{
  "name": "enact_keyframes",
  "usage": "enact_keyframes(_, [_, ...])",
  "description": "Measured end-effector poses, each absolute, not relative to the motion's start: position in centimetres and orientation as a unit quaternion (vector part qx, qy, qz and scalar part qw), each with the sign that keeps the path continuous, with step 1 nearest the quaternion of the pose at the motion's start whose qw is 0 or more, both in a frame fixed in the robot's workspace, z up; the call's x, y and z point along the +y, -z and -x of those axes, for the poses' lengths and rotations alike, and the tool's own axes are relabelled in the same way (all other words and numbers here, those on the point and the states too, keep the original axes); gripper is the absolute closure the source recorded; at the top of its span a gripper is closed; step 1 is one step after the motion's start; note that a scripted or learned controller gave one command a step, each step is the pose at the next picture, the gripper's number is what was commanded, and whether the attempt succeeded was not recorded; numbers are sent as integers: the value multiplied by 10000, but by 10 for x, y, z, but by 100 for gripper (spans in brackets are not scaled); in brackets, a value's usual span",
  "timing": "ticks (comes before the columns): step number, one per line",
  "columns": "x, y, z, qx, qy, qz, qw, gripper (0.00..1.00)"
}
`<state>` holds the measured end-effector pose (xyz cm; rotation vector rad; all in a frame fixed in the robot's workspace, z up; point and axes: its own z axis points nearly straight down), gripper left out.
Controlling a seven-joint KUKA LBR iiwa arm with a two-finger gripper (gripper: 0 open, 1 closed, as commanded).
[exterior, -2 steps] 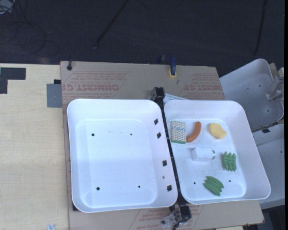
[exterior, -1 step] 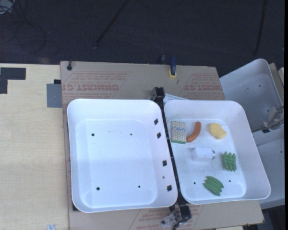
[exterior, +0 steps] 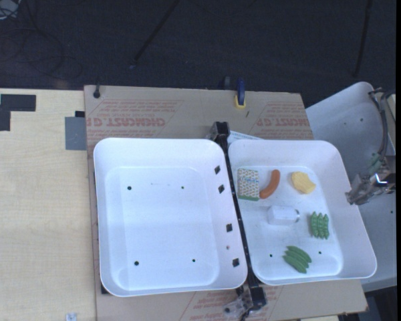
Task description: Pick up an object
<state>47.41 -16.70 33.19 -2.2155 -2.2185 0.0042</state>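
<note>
Dark floor with cables up top, light wood bench (exterior: 33,212) below, brown cardboard sheet (exterior: 187,116) on it carrying both bins. Landmark: the right bin (exterior: 351,179).

Left bin (exterior: 113,179) sits touching the right bin's left wall, black clips along the joint.

Inside the right bin, all candidates for the pick:
- patterned packet (exterior: 248,183), pale with small dots, near the left wall, upper part
- orange-red sausage-shaped piece (exterior: 270,184), tilted, just beside the packet
- yellow lump (exterior: 303,182), upper right area
- clear/white small item (exterior: 283,215), mid-bin, hard to make out against the white floor
- green ridged piece (exterior: 319,225), right side, below the yellow lump
- green pea-pod-like piece (exterior: 297,258), near the bin's bottom wall

Gripper (exterior: 369,187) is outside the right bin, just past its right wall, over a grey plate (exterior: 347,116). All objects are well apart from it, with the yellow lump and ridged green piece closest. Fingers: too small and blurred, cannot tell how far open; nothing visibly held.
</note>
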Motion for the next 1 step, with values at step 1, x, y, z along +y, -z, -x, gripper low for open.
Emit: enact_keyframes(1, [-162,-446,-540,-7084,22,7058,-51,100])
